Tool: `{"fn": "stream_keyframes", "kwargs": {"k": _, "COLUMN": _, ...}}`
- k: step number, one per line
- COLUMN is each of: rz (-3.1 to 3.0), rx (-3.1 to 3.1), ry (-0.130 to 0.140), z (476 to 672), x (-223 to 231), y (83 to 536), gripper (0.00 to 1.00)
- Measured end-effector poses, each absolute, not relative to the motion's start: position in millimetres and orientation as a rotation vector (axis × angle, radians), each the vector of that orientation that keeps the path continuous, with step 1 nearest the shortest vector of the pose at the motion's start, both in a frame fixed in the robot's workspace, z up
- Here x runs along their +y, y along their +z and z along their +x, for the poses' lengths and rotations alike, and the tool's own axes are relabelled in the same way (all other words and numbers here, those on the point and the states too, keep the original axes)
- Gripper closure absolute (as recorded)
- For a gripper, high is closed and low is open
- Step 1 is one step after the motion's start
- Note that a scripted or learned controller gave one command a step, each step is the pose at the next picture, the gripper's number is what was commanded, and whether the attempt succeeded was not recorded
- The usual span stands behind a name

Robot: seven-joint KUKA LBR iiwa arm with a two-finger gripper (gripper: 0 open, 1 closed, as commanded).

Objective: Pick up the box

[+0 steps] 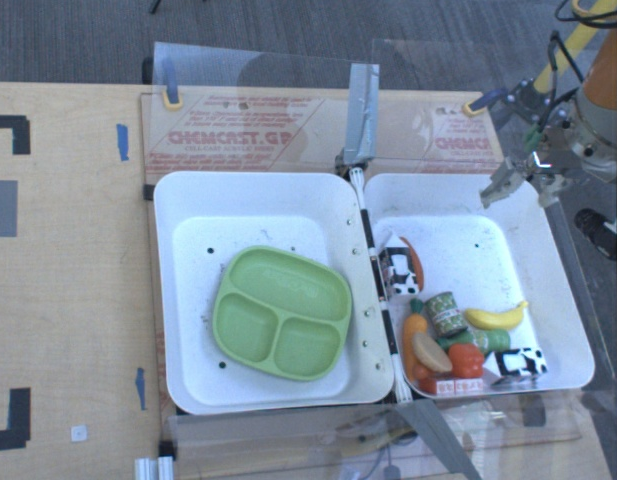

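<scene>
The box, black and white in a cow pattern, lies in the right bin, hard against that bin's left wall, about midway along it. A red piece touches the box on the side toward the bin's middle. The other toys crowd the right bin's near end: a green can, a banana, a red tomato, a tan bread-like piece and a second cow-patterned item (in the near right corner). The bin's far half is bare. Beyond the right bin's left wall, the left bin holds a green divided plate.

The gripper hangs over the right bin's far right corner, well apart from the box, fingers spread with nothing between them.
</scene>
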State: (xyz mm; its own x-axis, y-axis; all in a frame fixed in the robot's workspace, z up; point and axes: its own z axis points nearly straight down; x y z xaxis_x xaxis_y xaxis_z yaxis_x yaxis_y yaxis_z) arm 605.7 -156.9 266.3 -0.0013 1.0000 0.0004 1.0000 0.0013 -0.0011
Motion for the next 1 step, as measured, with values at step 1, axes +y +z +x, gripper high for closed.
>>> {"fn": "stream_keyframes", "kwargs": {"k": 1, "rz": -2.175, "rx": -2.275, "ry": -0.004, "z": 616.8, "x": -171.0, "y": 318.1, "gripper": 0.00}}
